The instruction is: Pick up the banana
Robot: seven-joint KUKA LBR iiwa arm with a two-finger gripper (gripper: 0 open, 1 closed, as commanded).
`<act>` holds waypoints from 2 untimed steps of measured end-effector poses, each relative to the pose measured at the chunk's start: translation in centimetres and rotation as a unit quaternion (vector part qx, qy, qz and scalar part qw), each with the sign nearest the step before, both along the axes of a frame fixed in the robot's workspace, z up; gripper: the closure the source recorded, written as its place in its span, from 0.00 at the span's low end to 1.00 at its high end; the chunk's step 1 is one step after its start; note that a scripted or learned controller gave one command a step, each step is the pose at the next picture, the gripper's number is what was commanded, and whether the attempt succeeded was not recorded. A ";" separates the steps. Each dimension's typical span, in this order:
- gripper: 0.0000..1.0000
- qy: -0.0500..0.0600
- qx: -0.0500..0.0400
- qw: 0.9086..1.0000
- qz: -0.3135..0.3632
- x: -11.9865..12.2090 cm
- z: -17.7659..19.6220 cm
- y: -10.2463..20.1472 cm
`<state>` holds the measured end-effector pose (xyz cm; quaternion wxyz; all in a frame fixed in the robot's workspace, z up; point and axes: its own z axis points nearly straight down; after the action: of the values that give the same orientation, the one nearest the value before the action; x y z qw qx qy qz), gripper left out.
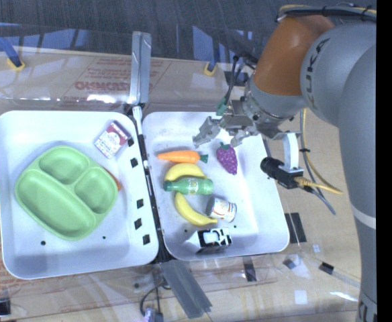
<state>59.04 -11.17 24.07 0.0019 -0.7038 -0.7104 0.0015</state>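
The yellow banana lies in the middle of the right bin (270,200). One curved part (182,172) shows above a green bottle (190,186) that lies across it, and a longer crescent (190,210) shows below the bottle. I cannot tell whether these are one fruit or two. My gripper (220,138) hangs over the bin's far side, above and to the right of the banana, between an orange carrot (179,156) and a purple grape bunch (227,158). Its fingers are spread open with nothing between them.
A small can (224,210) touches the banana's lower end, and a black-and-white object (214,237) sits by the front wall. The left bin (8,247) holds a green divided plate (65,190) and a red-and-white packet (112,141).
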 end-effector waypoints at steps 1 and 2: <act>0.00 -0.007 0.000 0.999 0.044 -3.5 -14.3 0.9; 0.00 -0.002 0.000 1.000 0.005 0.6 -14.8 0.7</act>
<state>59.69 -10.42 9.25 0.0002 -0.6999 -0.7142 0.0004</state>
